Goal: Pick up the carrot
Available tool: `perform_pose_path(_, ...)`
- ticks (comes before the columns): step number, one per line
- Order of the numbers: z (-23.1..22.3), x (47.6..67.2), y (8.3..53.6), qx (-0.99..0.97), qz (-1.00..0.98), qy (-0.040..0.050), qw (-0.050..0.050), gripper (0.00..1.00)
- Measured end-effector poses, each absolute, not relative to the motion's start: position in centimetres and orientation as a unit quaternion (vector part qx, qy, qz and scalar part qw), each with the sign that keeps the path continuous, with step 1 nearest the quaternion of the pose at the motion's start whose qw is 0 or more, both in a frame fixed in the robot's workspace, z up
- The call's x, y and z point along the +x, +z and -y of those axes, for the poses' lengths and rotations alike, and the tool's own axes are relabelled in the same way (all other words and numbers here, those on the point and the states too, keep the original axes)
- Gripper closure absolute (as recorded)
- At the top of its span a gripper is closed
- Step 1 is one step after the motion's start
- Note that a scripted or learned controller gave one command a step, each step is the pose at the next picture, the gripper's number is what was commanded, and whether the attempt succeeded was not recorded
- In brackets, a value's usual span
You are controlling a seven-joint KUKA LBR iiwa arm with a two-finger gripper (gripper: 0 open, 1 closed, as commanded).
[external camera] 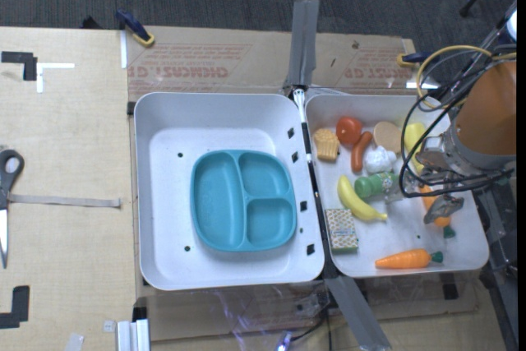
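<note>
**Reaching the carrot at the bin's near edge**

The long orange plastic carrot with a green stub end (pixel 404 260) lies flat along the near edge of the right-hand shallow white bin (pixel 374 269), towards its near right corner, its stub pointing at the right wall. It lies apart from the other toys: the yellow plastic banana (pixel 359 200) sits towards the bin's middle, and the speckled green-and-tan block (pixel 341 229) rests by the left wall.

The two-finger gripper (pixel 440 210) hangs over the right side of the same bin, farther from the near edge than the carrot. Something small and orange shows at its tip, but whether it is gripped or merely beneath is unclear, and how its grip stands I cannot tell.

To do this step well, the gripper should probably shift to the near edge, centre over the carrot's thicker middle, and close across its narrow width, not along its length. The near wall is close, so a finger may strike the rim.
</note>
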State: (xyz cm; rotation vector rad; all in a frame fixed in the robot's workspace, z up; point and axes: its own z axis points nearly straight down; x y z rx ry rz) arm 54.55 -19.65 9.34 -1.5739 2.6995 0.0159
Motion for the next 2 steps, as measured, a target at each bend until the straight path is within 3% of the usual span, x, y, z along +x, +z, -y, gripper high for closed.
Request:
perform_pose_path(1, 19.9, 56.5, 9.1, -0.591, -0.806, 0.0145, 0.007, 0.00)
perform_pose_path(2, 20.3, 56.7, 10.1, -0.590, -0.807, 0.0075, 0.008, 1.00)
